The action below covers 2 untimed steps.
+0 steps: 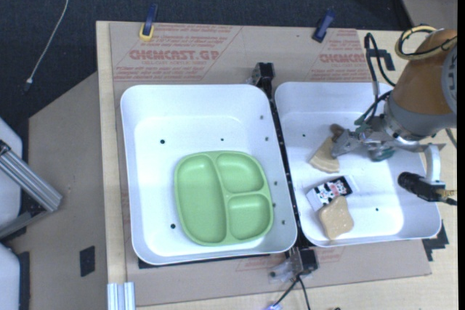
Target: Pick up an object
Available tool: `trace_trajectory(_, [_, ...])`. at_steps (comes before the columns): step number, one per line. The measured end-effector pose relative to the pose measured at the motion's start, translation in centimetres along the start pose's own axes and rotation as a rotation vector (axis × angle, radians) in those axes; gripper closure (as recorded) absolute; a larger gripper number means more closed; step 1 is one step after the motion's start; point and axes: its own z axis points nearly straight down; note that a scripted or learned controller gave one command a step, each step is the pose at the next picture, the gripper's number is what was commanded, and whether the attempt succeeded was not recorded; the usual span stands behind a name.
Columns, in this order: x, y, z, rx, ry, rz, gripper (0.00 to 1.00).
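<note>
**Two bins, one arm low over the right one**

Two white bins sit side by side on the bench. The arm [425,87], grey with an orange band, reaches into the right bin [378,218] from the right. Its gripper [340,145] points left, low over the bin floor, and the tip is touching or just over a tan wedge-shaped piece [323,156]. Whether the fingers are spread or pressed together cannot be told from this angle, nor whether the wedge sits between them.

Just below the gripper, toward the near edge of the bin, lies a small black and white card [330,192]. Below that, touching or nearly touching it, is a second tan piece [336,220], close to the bin's front wall.

Well to the left of the gripper, across the divide between the bins, the left bin [145,120] holds a green divided plate [222,196] with three compartments, lying flat.
</note>
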Motion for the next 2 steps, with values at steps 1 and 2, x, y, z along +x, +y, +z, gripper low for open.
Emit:
trace_trajectory(1, [-0.1, 0.2, -1.4, -0.008, -0.003, 0.0, 1.0])
trace_trajectory(2, [-0.5, 0.1, -7.8, -0.014, -0.006, 0.0, 1.0])
